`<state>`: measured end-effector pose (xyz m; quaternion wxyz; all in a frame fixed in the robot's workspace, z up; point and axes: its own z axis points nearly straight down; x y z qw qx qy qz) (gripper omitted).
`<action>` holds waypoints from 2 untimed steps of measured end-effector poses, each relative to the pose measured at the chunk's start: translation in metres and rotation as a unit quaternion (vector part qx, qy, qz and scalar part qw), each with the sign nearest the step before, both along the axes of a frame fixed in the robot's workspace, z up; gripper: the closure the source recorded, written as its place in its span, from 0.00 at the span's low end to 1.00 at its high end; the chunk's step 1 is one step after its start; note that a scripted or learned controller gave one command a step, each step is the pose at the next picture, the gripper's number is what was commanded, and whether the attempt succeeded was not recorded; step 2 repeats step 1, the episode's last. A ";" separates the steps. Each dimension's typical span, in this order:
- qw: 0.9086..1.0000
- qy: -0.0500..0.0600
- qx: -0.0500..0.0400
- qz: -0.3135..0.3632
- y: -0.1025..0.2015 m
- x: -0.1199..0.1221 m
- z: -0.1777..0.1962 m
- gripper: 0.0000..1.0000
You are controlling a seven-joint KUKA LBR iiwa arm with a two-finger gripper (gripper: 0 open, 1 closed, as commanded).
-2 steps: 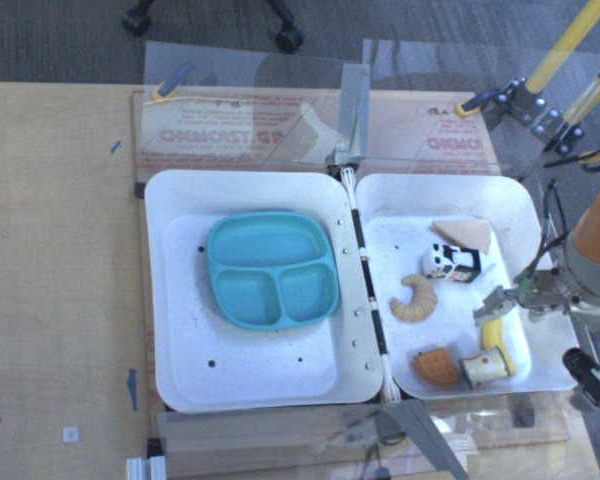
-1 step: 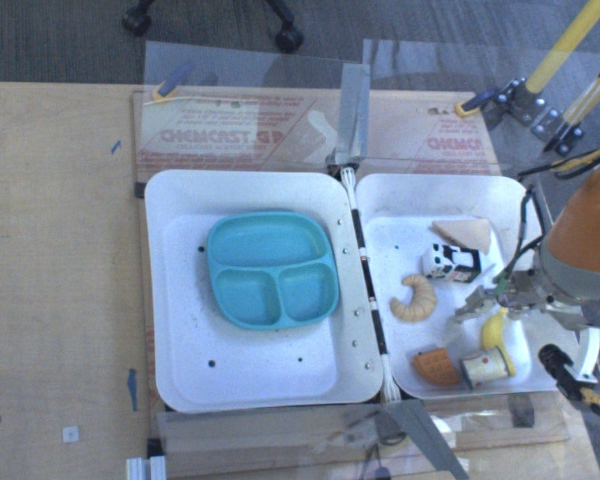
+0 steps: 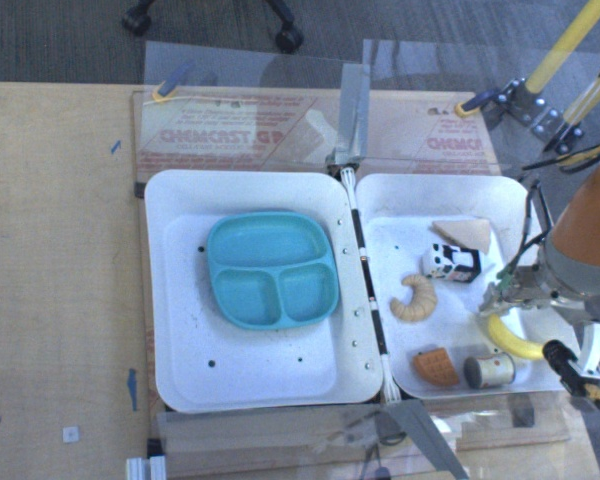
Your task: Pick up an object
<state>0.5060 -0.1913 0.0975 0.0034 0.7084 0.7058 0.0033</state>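
The right bin (image 3: 400,203) holds several small objects: a tan wedge (image 3: 464,232), a black-and-white toy (image 3: 451,262), a croissant (image 3: 415,298), an orange piece (image 3: 436,367), a metal can (image 3: 488,370) and a yellow banana (image 3: 511,341). My gripper (image 3: 502,300) hangs low at the bin's right side, just above the banana's upper end and to the right of the croissant. Nothing can be seen held in it. The arm's orange band (image 3: 588,230) rises above it at the right edge.
The left bin (image 3: 170,268) carries a teal divided plate (image 3: 272,268). A metal divider (image 3: 365,268) runs between the two bins. Yellow-handled clamps (image 3: 525,93) stand behind the right bin, and bare wooden bench (image 3: 50,268) lies to the left.
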 end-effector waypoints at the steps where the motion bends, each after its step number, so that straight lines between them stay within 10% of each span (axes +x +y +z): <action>1: 1.000 0.005 0.000 0.003 0.073 -0.025 0.094 1.00; 2: 1.000 0.005 0.000 0.003 0.073 -0.025 0.094 1.00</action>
